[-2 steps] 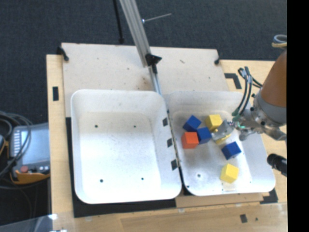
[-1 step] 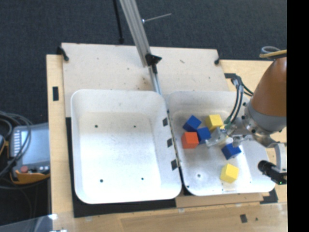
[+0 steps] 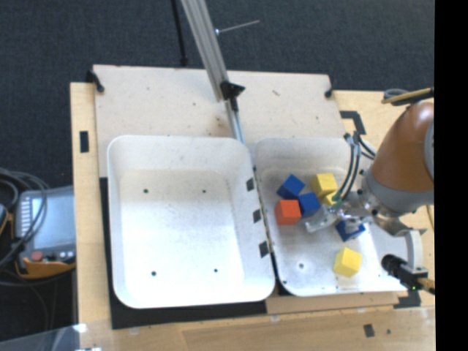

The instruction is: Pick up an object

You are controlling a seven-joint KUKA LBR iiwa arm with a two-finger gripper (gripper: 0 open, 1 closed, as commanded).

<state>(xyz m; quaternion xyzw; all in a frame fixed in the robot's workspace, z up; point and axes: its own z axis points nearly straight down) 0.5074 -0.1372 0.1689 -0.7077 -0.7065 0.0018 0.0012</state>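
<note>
Blocks lie gathered in the right bin (image 3: 292,156), the landmark here: a blue cube (image 3: 291,186) nearest the bin's far-left part, a yellow cube (image 3: 325,184) just right of it, a second blue cube (image 3: 309,203) touching below them, and an orange cube (image 3: 288,211) at the cluster's left, close to the bin's left wall. A further blue block (image 3: 350,229) sits toward the bin's right side, partly covered by the tool (image 3: 338,219), whose metal parts hang over it; whether the tool is clenched, released or grasping that block cannot be told from this slanted view. Another yellow cube (image 3: 347,261) rests alone near the bin's front edge, apart from the cluster. The arm (image 3: 401,168), grey with its orange band, comes in over the bin's right rim, with dark cables running down along it toward the tool. Left of the right bin, touching it along a shared edge, lies the left bin (image 3: 183,148), white and shallow with dark specks on its floor. Both stand on the desk (image 3: 205,97), a pale wooden board. A slanted aluminium rail (image 3: 203,39) rises from behind the right bin's far-left corner. Far left of the bins, off the desk, sits a handheld control pendant (image 3: 40,229) with cables on the dark carpet (image 3: 73,20).
</note>
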